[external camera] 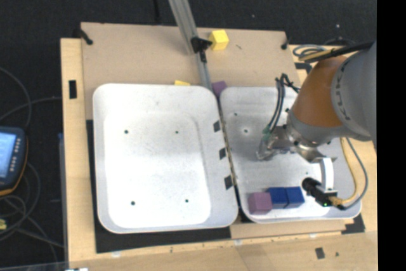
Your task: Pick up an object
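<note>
In the right bin (pixel 254 105), a purple block (pixel 259 202) and a blue block (pixel 285 197) lie side by side against the front wall. My gripper (pixel 266 151) hangs low over the middle of this bin, behind the two blocks and apart from them. The grey arm with its orange band (pixel 320 101) reaches in from the right and covers the bin's right side. I see nothing held at the gripper's tip.
The left bin (pixel 158 155) sits beside the right one. A small purple block (pixel 219 87) and a yellow piece (pixel 182 82) rest by the bins' back rims. A yellow block (pixel 219 40) lies on the bench near a slanted metal rail (pixel 181 6). Cables (pixel 352 181) trail at the right.
</note>
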Controlling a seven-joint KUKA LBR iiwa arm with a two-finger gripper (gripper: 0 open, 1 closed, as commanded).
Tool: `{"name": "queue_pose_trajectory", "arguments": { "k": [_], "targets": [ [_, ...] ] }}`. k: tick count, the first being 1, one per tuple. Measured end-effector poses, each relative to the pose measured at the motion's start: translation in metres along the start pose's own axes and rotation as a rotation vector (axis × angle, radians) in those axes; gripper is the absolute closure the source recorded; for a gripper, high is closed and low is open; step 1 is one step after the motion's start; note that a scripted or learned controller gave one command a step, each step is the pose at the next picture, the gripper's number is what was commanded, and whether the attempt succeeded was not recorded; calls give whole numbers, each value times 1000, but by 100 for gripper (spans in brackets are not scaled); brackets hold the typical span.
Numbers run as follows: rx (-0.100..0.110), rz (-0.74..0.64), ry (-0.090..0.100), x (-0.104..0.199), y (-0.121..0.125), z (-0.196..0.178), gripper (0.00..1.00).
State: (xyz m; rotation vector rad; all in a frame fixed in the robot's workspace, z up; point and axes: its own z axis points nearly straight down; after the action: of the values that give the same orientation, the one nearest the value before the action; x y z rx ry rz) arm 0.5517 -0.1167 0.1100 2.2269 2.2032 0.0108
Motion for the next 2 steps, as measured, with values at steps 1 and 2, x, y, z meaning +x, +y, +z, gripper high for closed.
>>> {"name": "queue_pose_trajectory", "arguments": {
  "k": [1,2],
  "targets": [
    [-4,6,-2,-2,1,-10,100],
    [5,-5,-1,-72,-42,11,100]
  ]
}}
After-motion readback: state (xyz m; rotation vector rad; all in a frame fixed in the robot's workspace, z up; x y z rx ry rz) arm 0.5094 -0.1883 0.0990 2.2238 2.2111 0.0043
